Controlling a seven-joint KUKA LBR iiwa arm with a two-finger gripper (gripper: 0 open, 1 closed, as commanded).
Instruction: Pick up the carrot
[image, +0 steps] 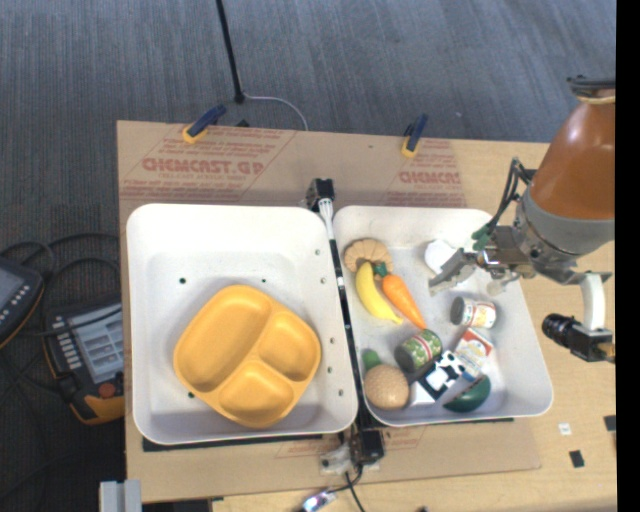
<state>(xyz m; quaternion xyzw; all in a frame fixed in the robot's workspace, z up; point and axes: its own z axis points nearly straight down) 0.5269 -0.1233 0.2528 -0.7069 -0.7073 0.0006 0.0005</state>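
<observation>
From the camera view, my jaws (462, 264) hang spread and empty above the right bin (535, 385). The carrot (402, 298) lies just beside them, touching the banana (371, 292). Nothing is lifted yet; reach, closing and raising all remain, I judge.

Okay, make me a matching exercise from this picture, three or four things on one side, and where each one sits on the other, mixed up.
Things:
1. carrot
2. banana
3. yellow divided plate
4. gripper

Places:
A. alone in the left bin
B. above the right bin, right of the carrot
C. left of the carrot, touching it
D. middle of the right bin, between banana and cans

Pairs: 1-D, 2-C, 3-A, 4-B
</observation>
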